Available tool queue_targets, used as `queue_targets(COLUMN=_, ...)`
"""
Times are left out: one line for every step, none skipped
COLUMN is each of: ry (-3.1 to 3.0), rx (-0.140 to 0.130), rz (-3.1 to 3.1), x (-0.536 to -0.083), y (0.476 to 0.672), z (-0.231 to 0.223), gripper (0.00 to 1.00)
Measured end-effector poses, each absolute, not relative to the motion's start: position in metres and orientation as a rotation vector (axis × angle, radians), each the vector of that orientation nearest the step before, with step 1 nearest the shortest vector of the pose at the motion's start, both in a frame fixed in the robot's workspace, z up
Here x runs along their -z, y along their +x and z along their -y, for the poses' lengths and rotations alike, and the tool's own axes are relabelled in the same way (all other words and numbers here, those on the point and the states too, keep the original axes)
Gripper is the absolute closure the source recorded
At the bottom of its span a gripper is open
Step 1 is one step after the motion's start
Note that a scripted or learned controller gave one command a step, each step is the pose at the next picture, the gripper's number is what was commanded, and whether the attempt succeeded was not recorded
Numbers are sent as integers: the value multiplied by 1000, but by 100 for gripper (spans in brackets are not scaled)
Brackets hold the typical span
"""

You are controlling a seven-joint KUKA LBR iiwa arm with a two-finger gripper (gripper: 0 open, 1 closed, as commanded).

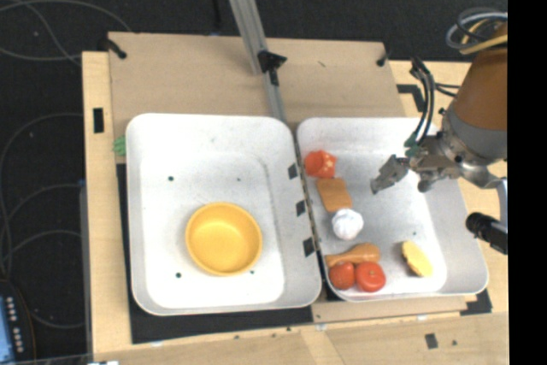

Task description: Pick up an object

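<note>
Orange block (334, 195) left of tool (395, 173)

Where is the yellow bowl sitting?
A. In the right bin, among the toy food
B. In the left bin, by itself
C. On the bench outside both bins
B: the yellow bowl sits alone on the floor of the left bin.

left bin (154, 184): yellow bowl (224, 238) | right bin (444, 226): end effector (395, 174) above floor, 2 tomatoes (357, 275)
</note>
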State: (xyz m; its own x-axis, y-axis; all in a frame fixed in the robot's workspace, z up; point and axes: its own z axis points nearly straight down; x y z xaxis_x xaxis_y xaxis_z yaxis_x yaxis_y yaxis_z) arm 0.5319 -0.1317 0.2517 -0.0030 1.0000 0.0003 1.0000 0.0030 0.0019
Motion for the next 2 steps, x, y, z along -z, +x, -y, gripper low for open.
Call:
queue_targets(ry=2219, rx=-3, rz=-2222, x=-252, y=532, z=132, gripper=0)
queue_targets(ry=2224, rx=7, rz=-2223, x=-189, y=530, z=129, gripper=0)
